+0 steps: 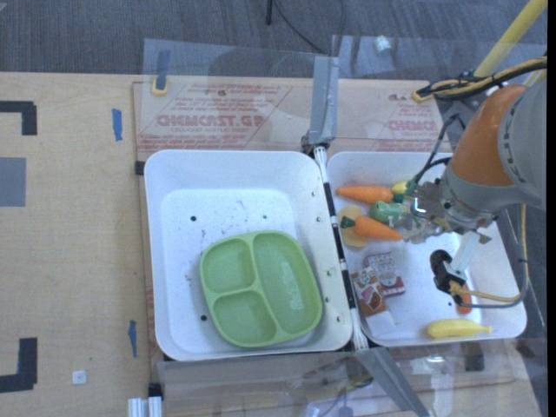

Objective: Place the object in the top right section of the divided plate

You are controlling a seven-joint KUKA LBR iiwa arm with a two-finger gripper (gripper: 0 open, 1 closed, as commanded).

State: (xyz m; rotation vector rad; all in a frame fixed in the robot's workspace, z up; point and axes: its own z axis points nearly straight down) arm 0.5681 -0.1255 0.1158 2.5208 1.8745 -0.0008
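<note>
One end effector (415, 224) touching carrot (375, 228).

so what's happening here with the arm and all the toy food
The arm's gripper is down in the right bin next to two toy carrots, apparently going for one. A banana and a small packet lie nearby. The green divided plate in the left bin has nothing on it yet.
</note>
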